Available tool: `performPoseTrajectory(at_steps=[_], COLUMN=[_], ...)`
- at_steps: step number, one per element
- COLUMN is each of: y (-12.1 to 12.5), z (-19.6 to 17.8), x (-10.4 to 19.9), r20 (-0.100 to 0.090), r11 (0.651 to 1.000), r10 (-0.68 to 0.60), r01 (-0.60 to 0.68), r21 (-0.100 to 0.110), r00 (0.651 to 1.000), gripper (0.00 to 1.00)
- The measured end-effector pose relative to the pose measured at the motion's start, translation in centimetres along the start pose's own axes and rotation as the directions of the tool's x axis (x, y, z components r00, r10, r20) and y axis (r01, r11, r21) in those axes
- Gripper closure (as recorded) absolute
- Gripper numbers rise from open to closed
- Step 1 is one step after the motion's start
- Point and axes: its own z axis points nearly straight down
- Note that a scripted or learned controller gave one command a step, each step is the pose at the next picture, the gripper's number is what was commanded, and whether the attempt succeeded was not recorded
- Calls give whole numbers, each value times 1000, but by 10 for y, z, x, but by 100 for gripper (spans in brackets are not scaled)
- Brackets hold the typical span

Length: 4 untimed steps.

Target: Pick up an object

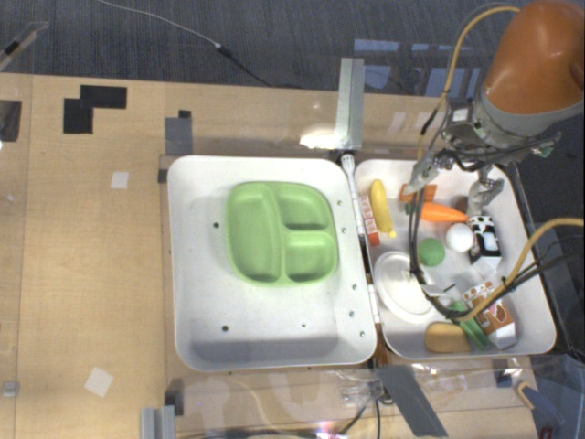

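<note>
My gripper (454, 187) hangs over the far part of the right bin (539, 337), open, its two fingers spread wide. Just below them in the view lies an orange carrot (442, 213); nothing is held between the fingers. A yellow banana (379, 208) lies to the left along the bin's wall. Nearer the front are a white ball (459, 239), a green ball (430, 252) and a black-and-white toy (485, 237). A white round dish (398, 282) sits front left, with a brown bun (445, 337) and a small carton (499, 321) at the front edge.
The left bin (201, 337) holds a green divided plate (280, 231). A metal post (351, 99) stands behind the divider between the bins. Cables (512, 273) loop over the right bin's right side.
</note>
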Motion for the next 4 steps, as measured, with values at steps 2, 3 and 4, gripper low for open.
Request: performPoseTrajectory(at_steps=[2, 3, 4], y=[-1, 3, 11], z=[117, 118, 118], x=[21, 16, 17], r20=[5, 3, 2], r11=[989, 977, 982], r10=[148, 211, 187], r01=[-148, -211, -187], r21=[14, 13, 15], r00=[989, 977, 982], gripper=[0, 0, 0])
